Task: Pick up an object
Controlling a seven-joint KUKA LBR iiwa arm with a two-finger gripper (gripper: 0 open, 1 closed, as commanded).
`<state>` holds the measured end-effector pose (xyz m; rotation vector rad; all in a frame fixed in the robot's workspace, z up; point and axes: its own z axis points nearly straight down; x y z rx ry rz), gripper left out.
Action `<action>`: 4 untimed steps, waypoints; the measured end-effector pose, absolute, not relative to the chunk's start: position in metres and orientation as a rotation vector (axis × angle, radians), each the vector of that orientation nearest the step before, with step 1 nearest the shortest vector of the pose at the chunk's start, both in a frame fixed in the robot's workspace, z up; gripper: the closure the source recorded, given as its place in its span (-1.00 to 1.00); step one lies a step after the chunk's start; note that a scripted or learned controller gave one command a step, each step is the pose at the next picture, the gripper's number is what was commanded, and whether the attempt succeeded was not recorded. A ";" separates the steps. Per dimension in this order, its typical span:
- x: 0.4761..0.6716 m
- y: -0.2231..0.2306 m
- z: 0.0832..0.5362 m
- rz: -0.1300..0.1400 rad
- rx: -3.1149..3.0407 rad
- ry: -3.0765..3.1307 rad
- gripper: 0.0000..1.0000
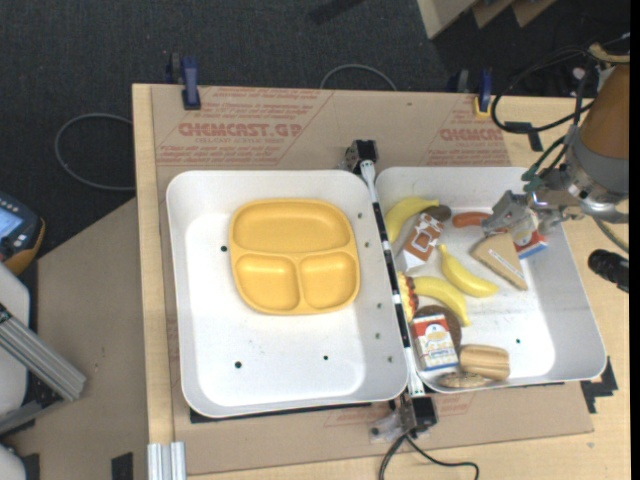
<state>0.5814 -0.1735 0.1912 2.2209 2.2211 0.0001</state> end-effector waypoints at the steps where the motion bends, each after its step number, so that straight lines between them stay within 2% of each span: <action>1: 0.572 -0.130 0.080 -0.004 2.222 2.228 -1.00; 2: 0.671 -0.180 0.102 0.007 2.210 2.215 -1.00; 3: 0.595 -0.141 0.084 -0.004 2.227 2.226 -1.00; 4: 0.666 -0.172 0.103 -0.011 2.217 2.223 -1.00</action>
